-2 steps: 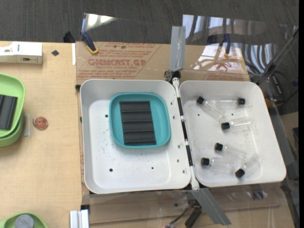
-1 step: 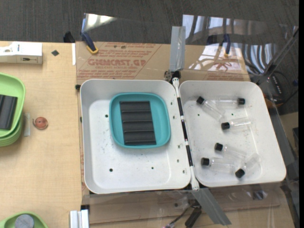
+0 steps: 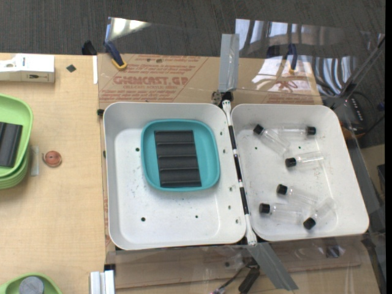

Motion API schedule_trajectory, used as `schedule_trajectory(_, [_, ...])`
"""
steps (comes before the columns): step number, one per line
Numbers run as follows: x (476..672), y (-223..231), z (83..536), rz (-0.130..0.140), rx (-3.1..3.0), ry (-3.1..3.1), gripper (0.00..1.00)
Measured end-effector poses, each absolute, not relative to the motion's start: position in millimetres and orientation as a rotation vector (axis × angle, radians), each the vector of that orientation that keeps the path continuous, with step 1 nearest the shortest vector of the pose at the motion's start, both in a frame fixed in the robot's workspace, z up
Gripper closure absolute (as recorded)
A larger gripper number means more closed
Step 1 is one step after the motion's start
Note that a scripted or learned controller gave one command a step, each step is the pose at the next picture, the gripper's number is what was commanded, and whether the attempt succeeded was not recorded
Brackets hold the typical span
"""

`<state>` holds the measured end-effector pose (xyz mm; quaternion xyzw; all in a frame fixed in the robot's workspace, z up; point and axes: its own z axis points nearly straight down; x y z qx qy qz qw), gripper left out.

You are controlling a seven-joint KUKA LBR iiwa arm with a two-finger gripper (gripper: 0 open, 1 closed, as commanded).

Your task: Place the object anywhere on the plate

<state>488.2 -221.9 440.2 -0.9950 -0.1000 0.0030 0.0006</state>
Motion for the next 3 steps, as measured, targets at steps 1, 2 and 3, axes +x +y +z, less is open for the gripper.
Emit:
schedule_trajectory(1, [483.7,-221.8,440.1,0.010,-3.124,-0.314,0.00])
schedule_trajectory(2, [495.5,-221.6,440.0,0.008,-3.126,-0.320,0.00])
schedule_trajectory(3, [488.2,-221.8,440.1,0.009,-3.125,-0.314,0.00])
